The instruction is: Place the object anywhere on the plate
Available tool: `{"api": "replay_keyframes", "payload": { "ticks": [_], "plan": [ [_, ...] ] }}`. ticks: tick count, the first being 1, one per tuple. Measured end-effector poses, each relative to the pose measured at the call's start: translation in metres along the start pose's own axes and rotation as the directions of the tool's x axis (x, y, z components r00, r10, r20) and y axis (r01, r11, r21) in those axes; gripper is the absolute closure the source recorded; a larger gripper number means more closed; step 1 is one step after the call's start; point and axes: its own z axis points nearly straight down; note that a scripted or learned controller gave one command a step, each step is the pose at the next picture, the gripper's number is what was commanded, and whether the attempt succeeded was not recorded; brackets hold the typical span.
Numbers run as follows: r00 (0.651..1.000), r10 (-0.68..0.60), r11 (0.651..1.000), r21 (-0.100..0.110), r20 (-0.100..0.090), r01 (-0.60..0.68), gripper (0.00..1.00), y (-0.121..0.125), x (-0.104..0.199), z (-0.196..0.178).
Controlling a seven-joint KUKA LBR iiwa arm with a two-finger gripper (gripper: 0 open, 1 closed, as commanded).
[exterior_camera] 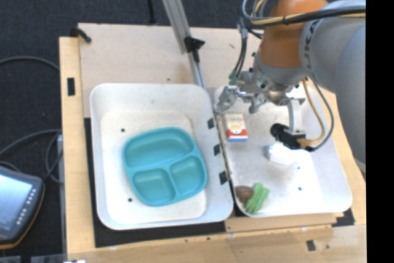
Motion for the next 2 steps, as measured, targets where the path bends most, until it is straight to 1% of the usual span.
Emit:
{"api": "replay_keyframes", "payload": {
  "ticks": [1,2],
  "plan": [
    [1.0,0.012,1.0,0.005,0.003,-0.012,0.0,0.032,-0.029,0.005],
    [1.0,0.012,1.0,0.005,0.004,-0.012,0.0,-0.019,-0.061,-0.041]
  ]
}}
